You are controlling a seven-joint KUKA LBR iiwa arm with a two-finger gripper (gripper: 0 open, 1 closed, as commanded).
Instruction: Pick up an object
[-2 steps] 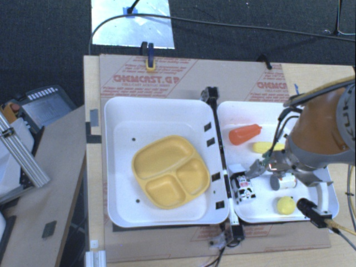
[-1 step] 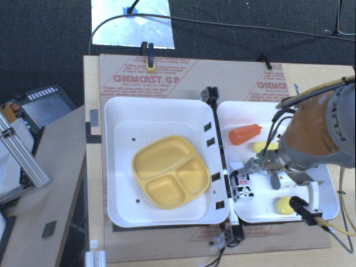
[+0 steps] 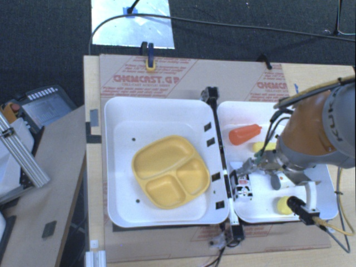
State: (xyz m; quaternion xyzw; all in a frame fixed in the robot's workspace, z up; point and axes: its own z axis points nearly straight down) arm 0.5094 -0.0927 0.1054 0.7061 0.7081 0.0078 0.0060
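In the right bin [image 3: 328,207] an orange carrot-shaped object [image 3: 245,133] lies near the far left corner. Just right of it a small yellow object [image 3: 260,147] pokes out from under the arm. Another yellow object [image 3: 285,205] rests near the front edge. My gripper [image 3: 242,183] hangs low over the left side of this bin, close to the divider, in front of the orange object. The grey arm with its orange band [image 3: 311,129] covers the middle of the bin.
The left bin [image 3: 119,149] holds a yellow divided plate [image 3: 169,170]. A black clamp strip [image 3: 218,149] runs between the two bins. Cables [image 3: 328,222] trail off the arm at the front right. A cardboard sheet [image 3: 183,77] underlies both bins.
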